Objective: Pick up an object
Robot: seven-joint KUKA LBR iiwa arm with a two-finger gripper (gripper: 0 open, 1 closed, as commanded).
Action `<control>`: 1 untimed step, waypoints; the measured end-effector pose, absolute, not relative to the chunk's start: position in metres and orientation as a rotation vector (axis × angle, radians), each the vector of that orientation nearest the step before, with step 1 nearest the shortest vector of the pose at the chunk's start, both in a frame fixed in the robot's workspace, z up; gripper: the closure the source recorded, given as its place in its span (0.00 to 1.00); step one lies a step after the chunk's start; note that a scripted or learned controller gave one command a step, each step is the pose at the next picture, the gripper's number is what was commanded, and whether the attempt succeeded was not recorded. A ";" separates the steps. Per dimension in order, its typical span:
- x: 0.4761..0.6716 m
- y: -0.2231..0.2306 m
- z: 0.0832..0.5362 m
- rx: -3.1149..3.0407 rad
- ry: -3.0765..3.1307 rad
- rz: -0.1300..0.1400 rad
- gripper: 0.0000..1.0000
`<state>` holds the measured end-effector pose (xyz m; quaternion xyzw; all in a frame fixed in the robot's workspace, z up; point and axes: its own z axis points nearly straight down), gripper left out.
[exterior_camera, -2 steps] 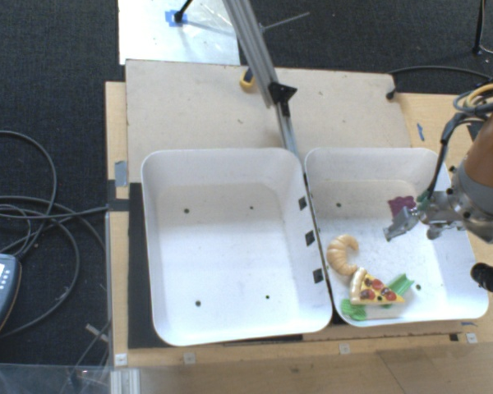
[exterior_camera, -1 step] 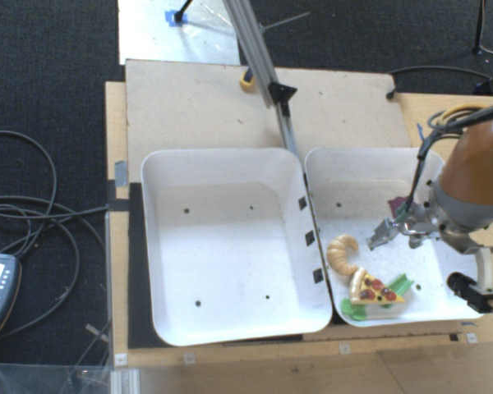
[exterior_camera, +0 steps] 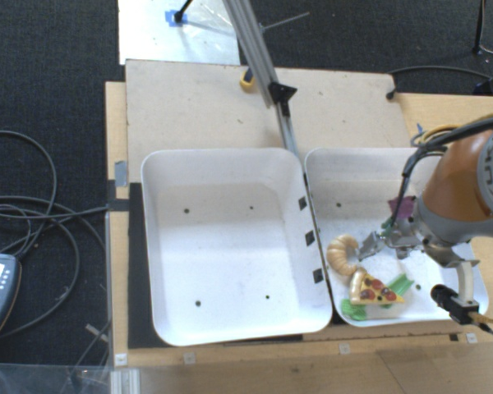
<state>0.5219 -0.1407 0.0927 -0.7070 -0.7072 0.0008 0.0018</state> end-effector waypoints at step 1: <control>0.523 -0.142 0.106 -2.223 -2.222 -0.002 1.00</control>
